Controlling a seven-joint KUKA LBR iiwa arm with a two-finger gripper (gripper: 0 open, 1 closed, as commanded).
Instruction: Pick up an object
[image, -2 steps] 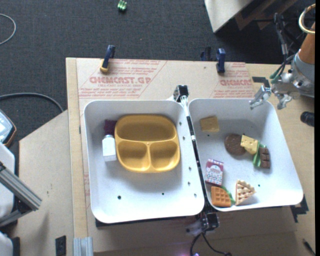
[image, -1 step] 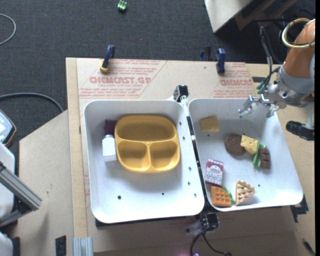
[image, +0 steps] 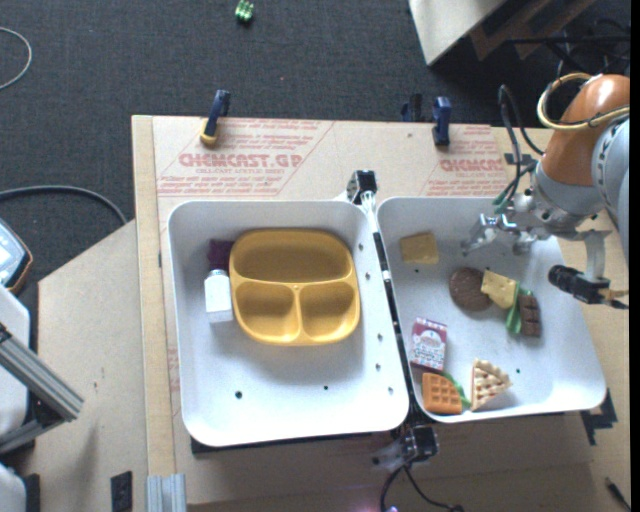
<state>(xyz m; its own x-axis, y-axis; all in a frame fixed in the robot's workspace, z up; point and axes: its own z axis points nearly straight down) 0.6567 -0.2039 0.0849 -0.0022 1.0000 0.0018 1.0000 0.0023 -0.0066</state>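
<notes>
My gripper (image: 496, 238) hangs over the back of the right bin (image: 572, 372), open, with nothing between its fingers. Just in front of it lie a round brown patty (image: 466, 288) and a yellow cheese wedge (image: 498, 288). To its left sits a tan square cracker (image: 419, 247). A brown chocolate bar (image: 529, 316) with a green piece beside it lies to the right of the cheese. Nearer the front are a red and white carton (image: 428, 344), an orange waffle (image: 441, 393) and a pale waffle wedge (image: 489, 383).
The left bin (image: 190, 380) holds a yellow divided plate (image: 295, 285), a small white bottle (image: 218, 296) and a dark purple item (image: 220, 250) behind it. A ridge (image: 382, 290) separates the two bins. The grey arm with its orange band (image: 590, 120) reaches in from the right.
</notes>
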